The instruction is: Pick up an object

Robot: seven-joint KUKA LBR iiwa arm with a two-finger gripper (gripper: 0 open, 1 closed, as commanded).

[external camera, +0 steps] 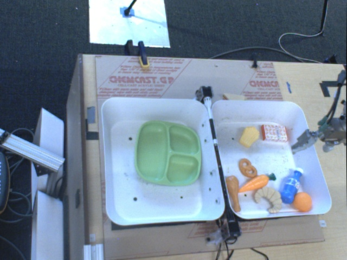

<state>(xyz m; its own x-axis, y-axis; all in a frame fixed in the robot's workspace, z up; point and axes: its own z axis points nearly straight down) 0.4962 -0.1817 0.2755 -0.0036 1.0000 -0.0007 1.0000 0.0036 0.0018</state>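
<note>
The right bin (303,112) holds several toy foods. A yellow wedge (249,136) and a red-and-white box (274,132) lie at its back. A pretzel (248,168), a carrot (256,183), a brown stick (233,193), a croissant (269,197), a blue bottle (291,186) and an orange (303,201) lie toward the front. My gripper (303,140) hangs over the bin's right side. It is to the right of the box and above the bottle, with nothing seen in it.
In the left bin (122,199) lies a green divided plate (167,153). A black bar (213,145) runs between the bins. Cardboard (162,77) covers the bench behind them, with a clamp (142,56) at its back edge. Cables (303,37) trail on the floor.
</note>
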